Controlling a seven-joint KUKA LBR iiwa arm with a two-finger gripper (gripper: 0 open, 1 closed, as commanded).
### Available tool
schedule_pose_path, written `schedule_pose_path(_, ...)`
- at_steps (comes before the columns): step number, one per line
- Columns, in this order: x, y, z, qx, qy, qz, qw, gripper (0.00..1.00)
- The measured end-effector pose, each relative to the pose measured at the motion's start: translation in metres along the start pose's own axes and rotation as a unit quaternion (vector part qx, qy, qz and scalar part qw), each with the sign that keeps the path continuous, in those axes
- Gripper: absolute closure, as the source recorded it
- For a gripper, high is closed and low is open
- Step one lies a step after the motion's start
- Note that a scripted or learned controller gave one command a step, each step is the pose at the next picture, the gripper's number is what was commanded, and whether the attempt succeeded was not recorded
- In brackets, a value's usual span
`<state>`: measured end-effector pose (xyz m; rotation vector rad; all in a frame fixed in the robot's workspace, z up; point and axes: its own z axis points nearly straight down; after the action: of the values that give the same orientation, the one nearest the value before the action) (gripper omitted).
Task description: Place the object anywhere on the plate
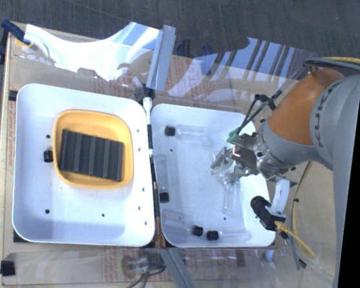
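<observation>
While gripper [229, 168] hovers low in the right bin [177, 221], jaw state unclear, obj already on plate [94, 126] in left bin, so next prob. retreat.

The bench [55, 258] bears two white bins [25, 212] [176, 224] side by side, apparently touching.
</observation>
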<state>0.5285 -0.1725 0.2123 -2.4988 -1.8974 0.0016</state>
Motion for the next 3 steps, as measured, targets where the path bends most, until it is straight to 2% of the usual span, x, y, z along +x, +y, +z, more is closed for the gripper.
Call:
schedule_pose_path(1, 0.037, 0.046, -0.002, -0.001, -0.001, -0.121, 0.9927, 1.0)
schedule_pose_path(2, 0.141, 0.094, -0.023, -0.001, -0.001, -0.214, 0.9769, 1.0)
schedule_pose_path(3, 0.166, 0.084, 0.021, 0.0, -0.001, -0.358, 0.9339, 1.0)
